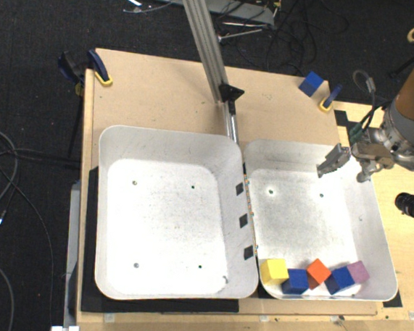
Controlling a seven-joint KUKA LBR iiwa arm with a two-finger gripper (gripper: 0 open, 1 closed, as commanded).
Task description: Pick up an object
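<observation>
Hovering over the far right part of the right bin (375, 235), the gripper (347, 167) hangs from the grey wrist with the orange band above it; its two fingers stand apart, one dark fingertip toward the bin's middle and the other nearer the right rim, with nothing between them. The objects to pick lie well apart from it, all crowded along the near wall of the right bin: a yellow cube (275, 269) at the left end of the row, a blue cube (296, 281) just beside it and touching or nearly so, an orange cube (318, 272) tilted against the blue one, a second blue cube (340, 279) next along, and a pale purple cube (358, 271) at the right end, close to the bin's near right corner. The row sits toward the camera from the gripper, with bare speckled bin floor between them. The left bin (108, 210) lies beside the right one, their rims meeting along a seam marked with small black tabs. Both bins rest on the tan bench (163, 91). A further blue block (312, 83) sits on the bench top at the far right, outside the bins, near a yellow-tipped clamp (328, 98). A metal pole (205, 37) slants down from the far edge to the seam between the bins.
</observation>
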